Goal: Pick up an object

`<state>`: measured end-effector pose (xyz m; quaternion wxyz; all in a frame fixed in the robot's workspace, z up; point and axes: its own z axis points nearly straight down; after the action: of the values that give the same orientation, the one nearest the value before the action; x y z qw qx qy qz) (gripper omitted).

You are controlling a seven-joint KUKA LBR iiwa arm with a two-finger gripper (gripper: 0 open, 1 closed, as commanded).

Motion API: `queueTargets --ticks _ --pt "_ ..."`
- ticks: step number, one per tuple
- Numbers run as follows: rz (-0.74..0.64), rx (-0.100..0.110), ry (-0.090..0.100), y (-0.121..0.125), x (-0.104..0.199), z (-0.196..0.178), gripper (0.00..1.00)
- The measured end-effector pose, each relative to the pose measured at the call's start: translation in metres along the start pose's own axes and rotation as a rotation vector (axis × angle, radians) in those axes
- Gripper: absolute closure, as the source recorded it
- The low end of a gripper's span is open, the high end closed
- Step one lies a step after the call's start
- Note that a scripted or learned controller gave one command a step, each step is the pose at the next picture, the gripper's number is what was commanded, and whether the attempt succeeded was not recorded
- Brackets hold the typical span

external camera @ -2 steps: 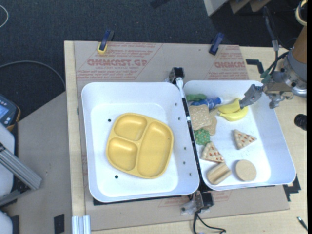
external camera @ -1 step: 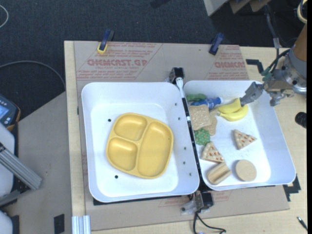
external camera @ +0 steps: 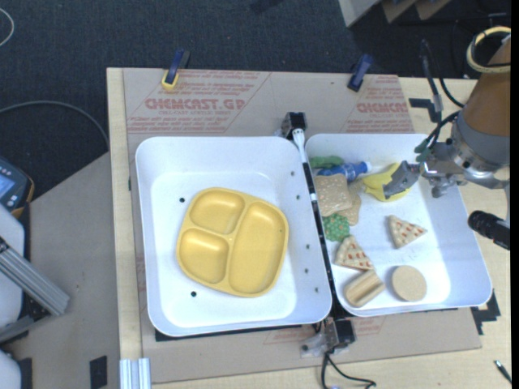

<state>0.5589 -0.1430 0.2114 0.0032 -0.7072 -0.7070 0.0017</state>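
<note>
The right bin (external camera: 462, 225) holds several toy foods. A yellow piece (external camera: 375, 182) lies near its back, beside a blue piece (external camera: 353, 168) and a green piece (external camera: 328, 164). A tan cracker (external camera: 331, 193) and a green leafy piece (external camera: 336, 226) sit along the left wall. Two triangular slices (external camera: 353, 254) (external camera: 405, 232), a bread roll (external camera: 362, 288) and a round biscuit (external camera: 408, 283) lie toward the front. My gripper (external camera: 400, 181) hangs low at the back of this bin, right against the yellow piece's right end. Nothing is seen held in it.
The left bin (external camera: 154, 185) holds a yellow divided plate (external camera: 233, 240). A black clamp (external camera: 295, 125) sits at the back between the bins. The arm's wrist (external camera: 478, 148) and cables reach in over the right bin's right rim.
</note>
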Motion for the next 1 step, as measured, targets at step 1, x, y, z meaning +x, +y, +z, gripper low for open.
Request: queueTargets --ticks 1 --pt "0.000 -0.001 0.000 0.0000 -0.0071 0.0463 0.00"
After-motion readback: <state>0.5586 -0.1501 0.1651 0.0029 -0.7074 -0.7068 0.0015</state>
